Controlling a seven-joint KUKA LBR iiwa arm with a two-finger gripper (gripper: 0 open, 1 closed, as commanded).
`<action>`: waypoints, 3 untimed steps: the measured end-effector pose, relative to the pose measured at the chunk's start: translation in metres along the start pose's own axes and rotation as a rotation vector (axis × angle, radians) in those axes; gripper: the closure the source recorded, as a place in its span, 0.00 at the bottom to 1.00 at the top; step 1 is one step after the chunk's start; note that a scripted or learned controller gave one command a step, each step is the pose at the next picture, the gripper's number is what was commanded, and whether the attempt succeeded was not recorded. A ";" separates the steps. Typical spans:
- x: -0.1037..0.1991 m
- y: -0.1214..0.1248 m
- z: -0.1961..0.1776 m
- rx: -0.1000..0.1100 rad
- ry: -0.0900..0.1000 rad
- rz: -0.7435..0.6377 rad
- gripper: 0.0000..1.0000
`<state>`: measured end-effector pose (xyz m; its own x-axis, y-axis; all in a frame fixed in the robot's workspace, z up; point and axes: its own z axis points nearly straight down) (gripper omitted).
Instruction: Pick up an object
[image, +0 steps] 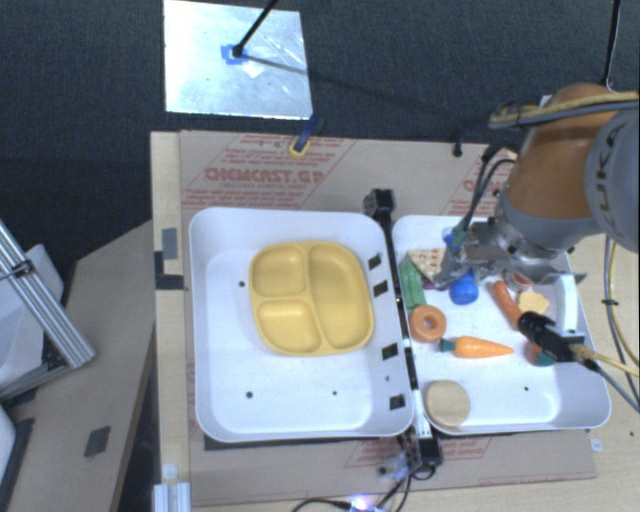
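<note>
The right bin (580, 400) holds several toy foods. A blue ball-like piece (464, 292) lies near its middle, with a green pod (412, 283) and a pale cracker wedge (428, 262) to its left. In front of them are an orange ring (429, 323) and a carrot (480, 348). An orange sausage (505, 301) and a pale yellow chunk (534, 302) lie to the right, and a round tan bun (447, 400) sits at the front left corner. My gripper (455, 265) hangs low over the bin's back, just above and behind the blue piece, beside the cracker.
The left bin (215, 330) holds a yellow divided plate (309, 298). A black divider rail (392, 290) runs between the bins. The arm's bulky orange-grey wrist (560, 180) covers the right bin's back right part. A shiny metal sheet (238, 60) lies beyond the bench.
</note>
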<state>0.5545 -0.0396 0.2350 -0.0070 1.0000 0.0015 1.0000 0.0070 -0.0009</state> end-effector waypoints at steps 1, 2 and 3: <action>0.045 -0.040 0.006 0.001 0.001 -0.001 1.00; 0.040 -0.039 0.003 -0.002 -0.001 0.004 1.00; 0.038 -0.026 0.005 -0.003 -0.001 0.003 1.00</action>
<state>0.5285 -0.0013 0.2302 -0.0040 1.0000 0.0006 1.0000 0.0040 0.0023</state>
